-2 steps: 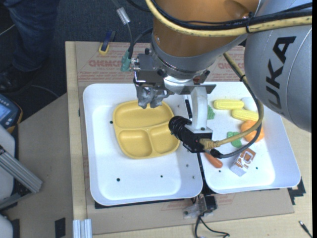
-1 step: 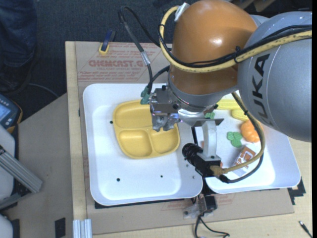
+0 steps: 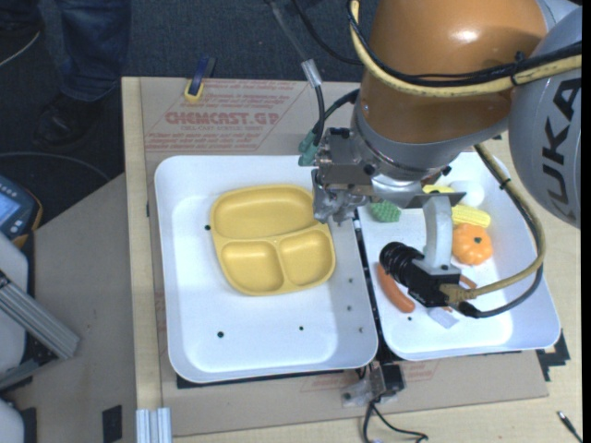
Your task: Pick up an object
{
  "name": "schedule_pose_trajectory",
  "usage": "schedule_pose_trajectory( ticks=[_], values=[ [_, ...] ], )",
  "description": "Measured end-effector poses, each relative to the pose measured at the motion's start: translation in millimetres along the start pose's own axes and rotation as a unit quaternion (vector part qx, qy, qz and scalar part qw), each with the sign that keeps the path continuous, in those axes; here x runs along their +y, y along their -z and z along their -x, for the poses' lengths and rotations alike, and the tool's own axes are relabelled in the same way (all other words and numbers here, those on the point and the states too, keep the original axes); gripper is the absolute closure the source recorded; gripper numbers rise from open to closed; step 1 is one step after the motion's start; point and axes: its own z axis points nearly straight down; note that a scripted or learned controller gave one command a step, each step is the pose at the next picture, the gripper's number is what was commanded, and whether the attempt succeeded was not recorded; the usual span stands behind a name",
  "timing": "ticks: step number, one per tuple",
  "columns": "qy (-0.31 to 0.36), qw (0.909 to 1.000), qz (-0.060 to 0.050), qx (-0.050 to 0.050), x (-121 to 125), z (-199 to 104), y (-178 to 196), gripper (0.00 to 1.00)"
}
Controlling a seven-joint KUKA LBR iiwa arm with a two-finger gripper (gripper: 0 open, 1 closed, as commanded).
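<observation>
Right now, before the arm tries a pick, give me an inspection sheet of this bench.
Surface: left bin and right bin, white, side by side on a printed board.
Job's things: yellow divided tray in the left bin; green piece, yellow piece, orange pumpkin-like toy and orange stick in the right bin.
Clutter: nothing seen.
Grippers: gripper over the tray's right edge, beside the wall between the bins.
Cables: black wires at the bench's front edge.
Surroundings: blue-and-yellow clip on the board's far edge; dark floor beyond.
</observation>
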Motion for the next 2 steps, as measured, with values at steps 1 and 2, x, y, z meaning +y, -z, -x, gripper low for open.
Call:
schedule_pose_trajectory(
  ticks=[1, 2],
  values=[
    [0.002, 1.0000, -0.001, 0.000, 0.0, -1.9, 7.8, 1.00],
    [0.002, 1.0000, 0.000, 0.000, 0.6, -2.4, 17.9, 1.00]
  ],
)
